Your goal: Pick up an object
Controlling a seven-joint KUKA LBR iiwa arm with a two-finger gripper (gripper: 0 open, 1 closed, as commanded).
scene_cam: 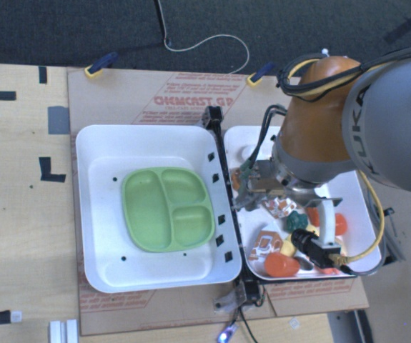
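My gripper (246, 188) hangs low over the left part of the right bin (361, 263), close to the divider between the bins; the wrist hides much of the bin. Small objects lie in the near half of that bin: a red-orange rounded piece (281, 265), a white-and-orange patterned packet (265, 243), a second patterned packet (281, 206), a small yellow piece (288, 249) and an orange piece (339, 224). None of them sits visibly between the fingers.
The left bin (98, 156) holds a green divided plate (168, 209). Black clips line the wall between the bins (221, 184). A cardboard sheet (184, 95) lies under both bins, with blue-and-yellow clamps at its far corners.
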